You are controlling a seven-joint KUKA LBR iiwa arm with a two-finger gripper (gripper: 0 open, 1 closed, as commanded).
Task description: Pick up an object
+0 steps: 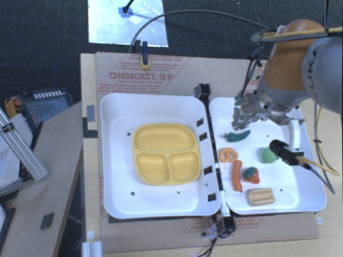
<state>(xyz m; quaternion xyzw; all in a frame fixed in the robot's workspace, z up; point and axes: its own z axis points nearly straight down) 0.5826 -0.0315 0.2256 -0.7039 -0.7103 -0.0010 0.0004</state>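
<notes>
Overhead, arm [300,58] hangs over green pickle [237,136].

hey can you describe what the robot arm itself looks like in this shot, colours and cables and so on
The arm is bulky and rounded: a grey shell with an orange band above the wrist. Thin yellow and dark cables run across and beside it. At its end sits the gripper, a compact block of metallic grey with dark parts.

Light was even and fairly bright, seemingly from overhead. The white bins [161,103] looked nearly washed out, and a metal sheet [126,12] at 11 o'clock threw pale glare. Shadows were soft and short. The whole picture was slightly grainy and soft; the arm [305,52] at 2 o'clock looked a little blurred
</notes>
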